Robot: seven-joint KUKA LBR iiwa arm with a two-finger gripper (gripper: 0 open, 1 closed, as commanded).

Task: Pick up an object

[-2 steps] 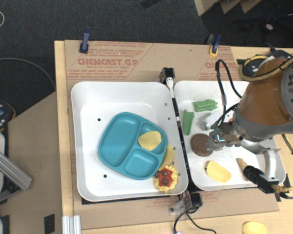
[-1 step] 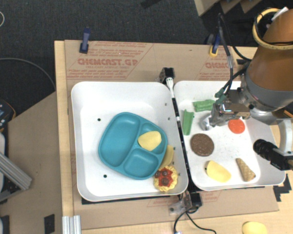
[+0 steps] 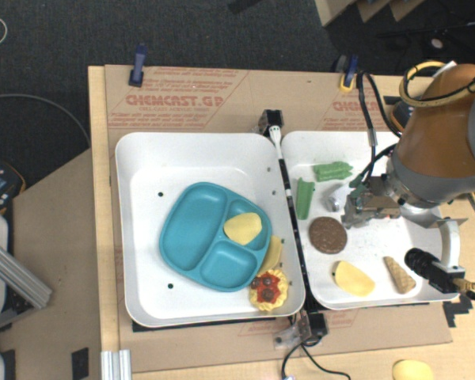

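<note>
The tool (image 3: pixel 356 210) hangs low in the right bin (image 3: pixel 427 295) (whether spread or pinched I cannot tell), the brown disc (image 3: pixel 328 234) just below-left of it, so a descent here likely clips the disc's rim and grabs nothing.

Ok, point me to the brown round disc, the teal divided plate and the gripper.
brown round disc (image 3: pixel 328 234): camera view, centre of its top face.
teal divided plate (image 3: pixel 191 226): camera view, floor of its large left compartment.
gripper (image 3: pixel 355 212): camera view, at its fingertips.
</note>
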